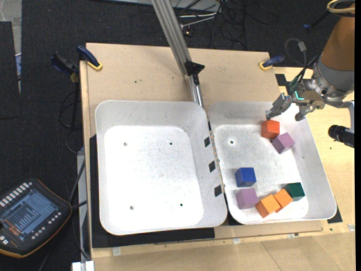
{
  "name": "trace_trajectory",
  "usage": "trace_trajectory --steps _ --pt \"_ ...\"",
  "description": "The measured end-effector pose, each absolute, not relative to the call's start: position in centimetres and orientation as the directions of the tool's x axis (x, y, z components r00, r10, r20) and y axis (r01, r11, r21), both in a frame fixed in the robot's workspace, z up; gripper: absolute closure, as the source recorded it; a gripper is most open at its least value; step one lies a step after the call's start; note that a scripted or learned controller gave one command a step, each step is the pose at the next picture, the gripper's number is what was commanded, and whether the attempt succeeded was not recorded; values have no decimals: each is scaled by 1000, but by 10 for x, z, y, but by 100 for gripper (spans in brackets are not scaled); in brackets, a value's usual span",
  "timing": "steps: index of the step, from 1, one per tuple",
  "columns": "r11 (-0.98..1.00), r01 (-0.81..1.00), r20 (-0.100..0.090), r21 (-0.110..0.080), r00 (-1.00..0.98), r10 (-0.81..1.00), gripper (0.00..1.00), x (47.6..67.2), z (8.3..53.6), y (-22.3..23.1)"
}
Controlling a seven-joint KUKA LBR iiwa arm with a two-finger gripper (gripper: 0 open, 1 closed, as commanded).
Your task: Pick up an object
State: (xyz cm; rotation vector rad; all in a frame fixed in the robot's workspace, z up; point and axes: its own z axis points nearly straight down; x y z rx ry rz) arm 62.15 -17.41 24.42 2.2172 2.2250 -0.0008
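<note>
The right bin (256, 154) holds several blocks. An orange cube (271, 129) and a purple block (282, 142) lie close together near its far right side. A blue cube (245, 176) sits mid-bin, and a second purple block (246, 197), a second orange block (269, 203) and a green block (294, 192) cluster at the near edge. My gripper (287, 113) hangs open over the bin's far right rim, nothing between its fingers. Its left fingertip (274, 113) is just above the far orange cube.
The left bin (146, 162) lies beside the right one. A slanted metal pole (175, 33) ends at the gap between the bins. Clamps (90, 58) grip the board's far corners. A teach pendant (25, 213) lies at lower left.
</note>
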Motion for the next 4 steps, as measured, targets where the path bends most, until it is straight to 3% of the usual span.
trace_trajectory --steps 2,3,4 --pt "1 1000 0 -3 -1 1000 0 625 156 -172" --pt "2 1000 -1 5 -2 1000 0 623 113 -165" --pt "0 1000 -1 4 0 1000 100 623 124 -166"
